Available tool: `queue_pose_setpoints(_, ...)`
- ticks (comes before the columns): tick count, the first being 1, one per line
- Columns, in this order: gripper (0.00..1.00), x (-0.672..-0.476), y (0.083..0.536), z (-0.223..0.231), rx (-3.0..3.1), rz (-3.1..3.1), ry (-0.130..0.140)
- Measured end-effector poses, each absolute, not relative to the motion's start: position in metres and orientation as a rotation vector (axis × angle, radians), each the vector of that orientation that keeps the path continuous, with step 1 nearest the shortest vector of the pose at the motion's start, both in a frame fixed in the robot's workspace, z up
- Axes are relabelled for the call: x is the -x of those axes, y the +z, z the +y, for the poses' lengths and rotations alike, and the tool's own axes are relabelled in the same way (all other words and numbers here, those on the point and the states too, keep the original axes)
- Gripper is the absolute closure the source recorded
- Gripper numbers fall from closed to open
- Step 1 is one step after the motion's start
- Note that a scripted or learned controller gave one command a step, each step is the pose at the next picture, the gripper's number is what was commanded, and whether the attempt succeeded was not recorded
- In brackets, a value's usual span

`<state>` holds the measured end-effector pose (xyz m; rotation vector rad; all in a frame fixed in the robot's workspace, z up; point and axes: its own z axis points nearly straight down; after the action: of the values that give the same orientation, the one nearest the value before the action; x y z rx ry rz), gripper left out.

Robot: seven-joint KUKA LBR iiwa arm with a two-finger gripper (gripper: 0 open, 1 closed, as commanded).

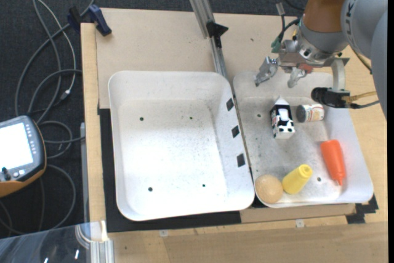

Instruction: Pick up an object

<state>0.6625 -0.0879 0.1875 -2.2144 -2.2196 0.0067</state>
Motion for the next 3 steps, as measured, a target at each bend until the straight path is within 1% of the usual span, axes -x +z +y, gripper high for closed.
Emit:
queue_pose_setpoints(1, 0.0, -0.671, 0.132, -0.086, 2.214, -2.219, 0.008)
queue_pose_setpoints(2, 0.0, -0.67, 0.09, -0.085, 2.215, -2.22, 0.007)
queue_pose_setpoints(3, 1.0, -0.672, 0.105, -0.085, 2.218, -2.224, -0.001)
